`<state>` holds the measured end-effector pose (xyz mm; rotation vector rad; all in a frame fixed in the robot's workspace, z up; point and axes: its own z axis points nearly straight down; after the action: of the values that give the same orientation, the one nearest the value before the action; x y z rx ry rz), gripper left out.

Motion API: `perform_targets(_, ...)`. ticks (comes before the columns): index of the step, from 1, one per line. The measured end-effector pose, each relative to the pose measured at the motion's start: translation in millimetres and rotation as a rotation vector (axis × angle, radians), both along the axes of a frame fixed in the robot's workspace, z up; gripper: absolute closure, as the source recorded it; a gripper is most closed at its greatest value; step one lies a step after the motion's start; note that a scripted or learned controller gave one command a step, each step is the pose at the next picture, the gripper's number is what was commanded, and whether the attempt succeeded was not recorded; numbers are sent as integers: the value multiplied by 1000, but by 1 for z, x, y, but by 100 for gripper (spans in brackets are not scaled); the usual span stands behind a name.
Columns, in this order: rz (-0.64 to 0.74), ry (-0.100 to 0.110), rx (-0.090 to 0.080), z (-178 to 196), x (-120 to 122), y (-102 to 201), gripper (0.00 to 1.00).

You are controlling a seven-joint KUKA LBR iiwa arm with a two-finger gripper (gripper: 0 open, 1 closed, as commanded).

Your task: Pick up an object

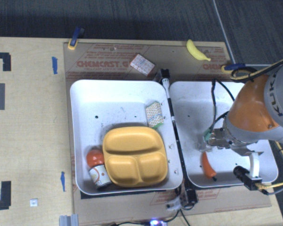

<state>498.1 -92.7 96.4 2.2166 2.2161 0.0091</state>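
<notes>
Two white bins are being carried side by side on the table (28, 126). The left bin (85, 98) is being occupied by a yellow divided tray (134, 155) toward its 6 o'clock side, with a patterned packet (154, 114) lying at the tray's 1 o'clock and a red-and-white object (97, 166) resting against the tray at 9 o'clock.

The right bin (188, 98) is being entered from 3 o'clock by the grey arm with its orange band (252, 109). The gripper (212, 139) is being held low over the bin floor — its opening cannot be told from this slant.

An orange carrot (208, 165) is lying on the floor of the right bin, just at 6 o'clock of the gripper, near it, though contact cannot be judged.

Beyond the bins, at 12 o'clock, a yellow banana (197, 51) and a small patterned block (141, 64) are resting on the cardboard sheet (99, 62).
</notes>
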Motion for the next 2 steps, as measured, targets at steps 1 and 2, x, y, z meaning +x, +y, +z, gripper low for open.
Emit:
perform_targets(1, 0, 0, 0, 0, 0, 0, 0)
perform_targets(2, 1, 3, 0, -10, -17, -4, 0)
